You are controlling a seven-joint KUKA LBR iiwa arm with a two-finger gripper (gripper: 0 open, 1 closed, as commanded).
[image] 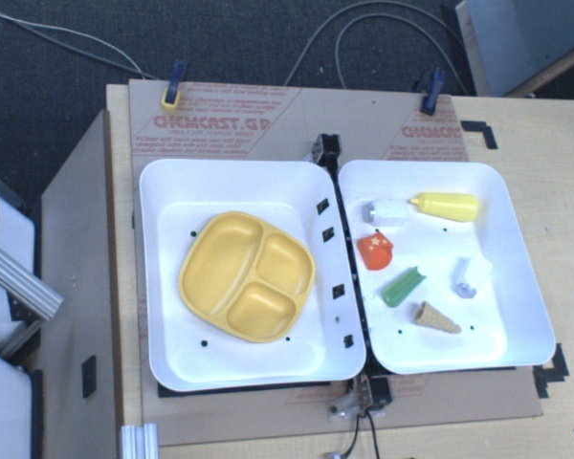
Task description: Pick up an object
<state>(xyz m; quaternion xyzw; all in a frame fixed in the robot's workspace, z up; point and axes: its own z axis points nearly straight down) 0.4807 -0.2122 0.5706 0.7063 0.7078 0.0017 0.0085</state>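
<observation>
Bench holds right bin (517, 333) with toys, red one (374, 251) at nine o'clock; pre-grasp, next descend; gripper state unknowable.

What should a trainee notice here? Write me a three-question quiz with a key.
1. True or false: the yellow divided plate lies in the right bin.
2. Which item lies nearest the right bin's far edge? A) yellow bottle B) cone C) green piece
3. Fill in: the red item lies close to the ___ between the bins.

Key: 1 false, it lies in the left bin. 2 A. 3 divider.
</observation>
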